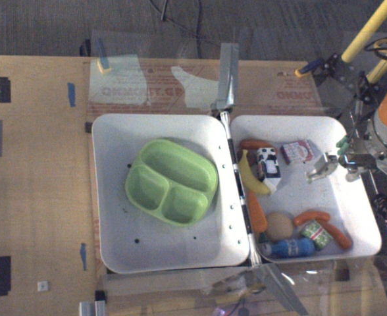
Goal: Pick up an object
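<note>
The right bin [358, 206] holds several small items. A yellow banana [251, 174] lies along its left side beside a black-and-white carton [268, 162]. A pink box [297, 151] and a red sausage [254, 144] sit near the far wall. Along the near wall are an orange carrot [257, 213], a tan potato [280, 225], a blue bottle [292, 247], a green can [317, 234] and two orange sausages [311, 217] [340, 236]. My gripper [317, 170] hangs over the bare middle right of this bin, right of the carton and below the pink box, with nothing seen in it.
The left bin [111, 222] holds a green divided plate [172, 182]. A metal divider [228, 78] stands behind the seam between the bins. Cables and a yellow pole [372, 22] crowd the far right corner by the arm.
</note>
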Controlling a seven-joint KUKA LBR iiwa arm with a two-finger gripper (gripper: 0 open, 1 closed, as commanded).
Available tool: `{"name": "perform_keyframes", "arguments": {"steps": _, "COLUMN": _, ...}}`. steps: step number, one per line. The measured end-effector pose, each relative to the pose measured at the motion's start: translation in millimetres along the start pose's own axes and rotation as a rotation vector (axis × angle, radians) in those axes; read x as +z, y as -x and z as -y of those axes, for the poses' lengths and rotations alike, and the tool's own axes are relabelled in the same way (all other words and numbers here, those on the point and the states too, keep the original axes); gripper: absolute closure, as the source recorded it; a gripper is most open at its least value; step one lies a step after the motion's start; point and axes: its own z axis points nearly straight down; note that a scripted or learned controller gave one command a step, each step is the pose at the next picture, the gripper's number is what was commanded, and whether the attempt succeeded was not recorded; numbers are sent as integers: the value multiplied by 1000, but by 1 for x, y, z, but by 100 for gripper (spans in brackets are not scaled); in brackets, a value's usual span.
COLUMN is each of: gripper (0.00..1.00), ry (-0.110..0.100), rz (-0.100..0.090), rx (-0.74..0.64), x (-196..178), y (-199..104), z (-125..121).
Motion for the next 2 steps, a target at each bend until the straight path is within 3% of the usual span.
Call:
{"name": "perform_keyframes", "arguments": {"steps": 1, "gripper": 0, "ry": 3, "rz": 4, "rx": 110, "x": 161, "y": -39, "z": 20}}
{"name": "perform_keyframes", "arguments": {"steps": 2, "gripper": 100, "ry": 4, "rz": 3, "rx": 112, "x": 152, "y": -39, "z": 20}}
